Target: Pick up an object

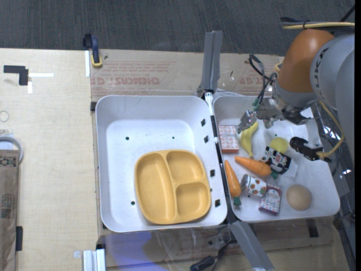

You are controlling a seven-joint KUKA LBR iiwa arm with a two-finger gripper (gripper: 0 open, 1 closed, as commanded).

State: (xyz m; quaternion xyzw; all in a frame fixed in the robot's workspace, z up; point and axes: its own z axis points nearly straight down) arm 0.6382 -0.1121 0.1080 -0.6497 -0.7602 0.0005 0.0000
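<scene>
Now | hand point(249, 121) grip unclear, over banana point(247, 140) | carrots point(253, 166): two | yellow tray point(171, 186): one

I see the gripper point(250, 119) down in the right bin point(321, 208), near its far left corner, right at the top end of a banana point(247, 140). Two carrots point(252, 165) lie mid-bin, a round ball point(299, 197) by the near right corner. The left bin point(113, 151) carries a yellow divided plate point(172, 185).
</scene>
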